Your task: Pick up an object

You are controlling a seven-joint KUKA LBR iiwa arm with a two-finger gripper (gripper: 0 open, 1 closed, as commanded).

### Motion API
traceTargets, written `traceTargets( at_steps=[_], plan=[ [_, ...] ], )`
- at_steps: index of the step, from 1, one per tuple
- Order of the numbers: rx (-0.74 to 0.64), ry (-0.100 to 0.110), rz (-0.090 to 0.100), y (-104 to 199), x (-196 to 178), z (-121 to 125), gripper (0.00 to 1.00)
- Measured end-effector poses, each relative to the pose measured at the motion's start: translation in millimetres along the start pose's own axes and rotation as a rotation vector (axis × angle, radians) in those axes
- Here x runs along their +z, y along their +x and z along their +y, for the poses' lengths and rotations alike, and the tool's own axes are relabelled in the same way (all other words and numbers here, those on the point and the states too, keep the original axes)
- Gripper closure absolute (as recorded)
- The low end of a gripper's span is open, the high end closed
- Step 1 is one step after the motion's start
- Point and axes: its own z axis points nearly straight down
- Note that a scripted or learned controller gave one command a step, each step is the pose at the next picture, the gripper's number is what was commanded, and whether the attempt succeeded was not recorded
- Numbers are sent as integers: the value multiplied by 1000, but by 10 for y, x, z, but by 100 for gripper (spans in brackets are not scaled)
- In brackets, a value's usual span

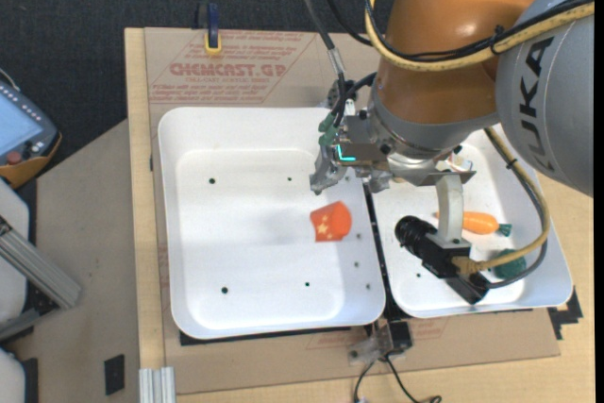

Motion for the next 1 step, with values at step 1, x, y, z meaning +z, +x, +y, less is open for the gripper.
traceTargets(
  at_steps=[1],
  plan=[
    [1,-4,0,-352,-473,-86,0]
  ],
)
